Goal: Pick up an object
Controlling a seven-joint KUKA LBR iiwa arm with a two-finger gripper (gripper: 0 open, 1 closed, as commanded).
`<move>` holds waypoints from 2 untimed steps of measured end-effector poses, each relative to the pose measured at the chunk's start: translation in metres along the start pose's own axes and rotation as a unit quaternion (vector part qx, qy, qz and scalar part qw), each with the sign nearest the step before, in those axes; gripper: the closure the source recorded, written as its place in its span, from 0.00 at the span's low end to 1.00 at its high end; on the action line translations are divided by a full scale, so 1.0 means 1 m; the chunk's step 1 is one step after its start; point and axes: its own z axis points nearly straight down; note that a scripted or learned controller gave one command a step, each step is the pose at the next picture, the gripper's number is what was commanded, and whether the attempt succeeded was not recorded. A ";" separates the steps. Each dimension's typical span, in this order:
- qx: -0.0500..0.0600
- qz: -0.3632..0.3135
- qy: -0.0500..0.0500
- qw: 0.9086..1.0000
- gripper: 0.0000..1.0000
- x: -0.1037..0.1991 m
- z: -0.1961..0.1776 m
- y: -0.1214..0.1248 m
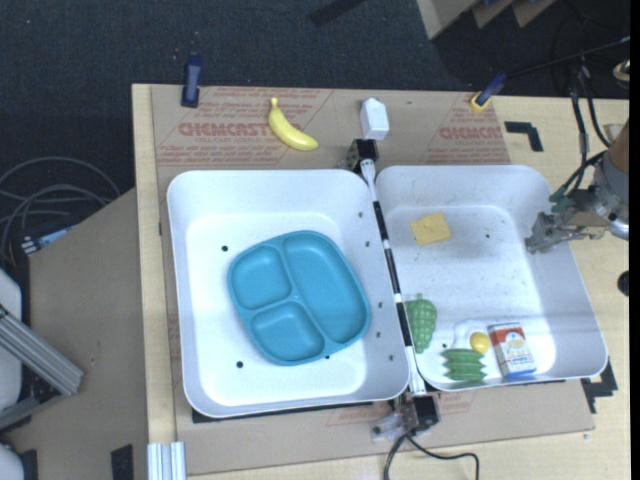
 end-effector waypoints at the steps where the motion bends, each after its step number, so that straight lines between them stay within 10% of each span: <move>1: 0.001 0.000 0.000 1.000 0.00 0.000 0.001 0.000; 2: 0.003 0.001 0.001 1.000 0.00 0.030 0.093 -0.075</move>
